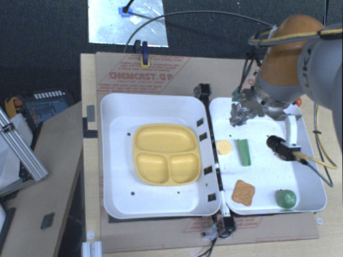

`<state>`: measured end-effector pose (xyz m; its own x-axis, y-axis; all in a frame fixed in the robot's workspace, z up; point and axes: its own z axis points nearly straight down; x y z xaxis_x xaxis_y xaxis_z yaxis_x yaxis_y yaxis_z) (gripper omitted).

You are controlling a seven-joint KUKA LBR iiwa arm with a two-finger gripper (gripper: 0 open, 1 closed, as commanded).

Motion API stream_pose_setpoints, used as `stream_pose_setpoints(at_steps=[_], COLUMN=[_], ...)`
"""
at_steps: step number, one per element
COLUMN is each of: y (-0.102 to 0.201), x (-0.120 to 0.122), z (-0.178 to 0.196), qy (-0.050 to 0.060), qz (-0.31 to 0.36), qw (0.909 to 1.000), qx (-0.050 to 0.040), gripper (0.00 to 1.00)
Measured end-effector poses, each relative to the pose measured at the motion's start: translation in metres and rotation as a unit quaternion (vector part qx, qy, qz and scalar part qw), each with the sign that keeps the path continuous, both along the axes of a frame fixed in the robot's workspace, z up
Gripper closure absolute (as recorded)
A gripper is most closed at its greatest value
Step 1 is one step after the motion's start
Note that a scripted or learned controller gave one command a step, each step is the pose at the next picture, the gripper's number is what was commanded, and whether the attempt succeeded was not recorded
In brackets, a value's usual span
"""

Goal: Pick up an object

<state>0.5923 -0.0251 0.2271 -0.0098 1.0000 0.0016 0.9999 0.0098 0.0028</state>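
Desk point(171, 68) first: two white bins on it, and I'll take every place from the green stick point(244, 152), which lies lengthwise near the middle of the right bin point(268, 175).

The grey arm point(321, 74) comes in from above and to the right of that stick, orange band bulging over the wrist. Far to the stick's left, past the dividing wall, sits the left bin point(115, 159). It holds a yellow divided tray point(163, 154), flat and well apart from everything that matters here.

Now the gripper point(238, 115): it hangs just beyond the far end of the stick and a touch to the left, over the back of the bin floor. Released or clenched? I cannot tell from this angle. Nothing shows in its grasp.

Smaller pieces now. An orange-brown biscuit-like slab point(244, 193) lies on the near side of the stick, apart from it. A green ball point(286, 198) rests nearer again and off to the right, close to the bin's front wall. A pale yellow disc point(224, 147) lies just beside the stick on its left, apparently not touching.

So where are we? My read is the approach: nothing lifted, every candidate flat on the bin floor. The stick and the disc are nearest the gripper. Whichever it goes for, the next move calls for a short travel toward the stick's middle, a jaw line set across its narrow width, then a straight drop. The disc so close alongside could get nudged or caught up.
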Motion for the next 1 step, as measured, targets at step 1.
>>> stream_pose_setpoints(at_steps=[1], y=[0.0505], x=[0.017], z=[0.0102], qy=[-0.001], qz=[0.0], qw=[1.0], qx=[0.0005], gripper=[1.0])
